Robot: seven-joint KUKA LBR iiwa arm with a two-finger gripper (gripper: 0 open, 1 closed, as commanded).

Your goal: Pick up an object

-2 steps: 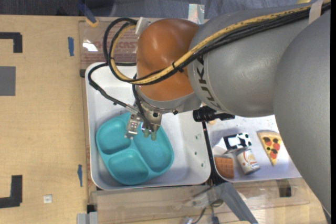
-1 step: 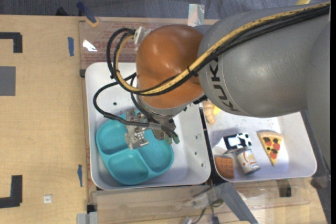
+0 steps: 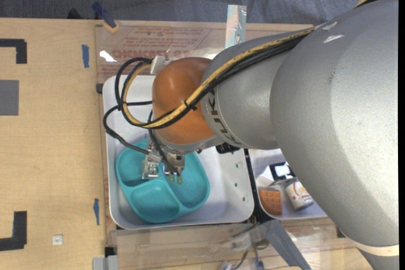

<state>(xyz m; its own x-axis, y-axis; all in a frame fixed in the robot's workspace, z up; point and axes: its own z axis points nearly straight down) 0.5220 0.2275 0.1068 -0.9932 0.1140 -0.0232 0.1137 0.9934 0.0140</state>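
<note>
1. While the large grey arm covers most of the right half of the frame, its orange band hangs over the left bin, near the middle of the picture.
2. The gripper points down below the orange band, into a teal divided dish that lies in the lower part of the left bin.
3. The metal fingers are close to the dish's inner walls; whether they are spread or closed I cannot tell, and nothing is seen between them.
4. Black and yellow cables loop from the band over the upper left part of the same bin.
5. The arm hides much of the right bin; in its visible lower corner lie a small white bottle, an orange-brown waffle-like piece and a blue and white item, close together.
6. The bins stand on a light wooden bench, with blue tape marks near the left bin.
7. A clear plastic sheet with red print lies above the left bin, at the upper middle of the frame.
</note>
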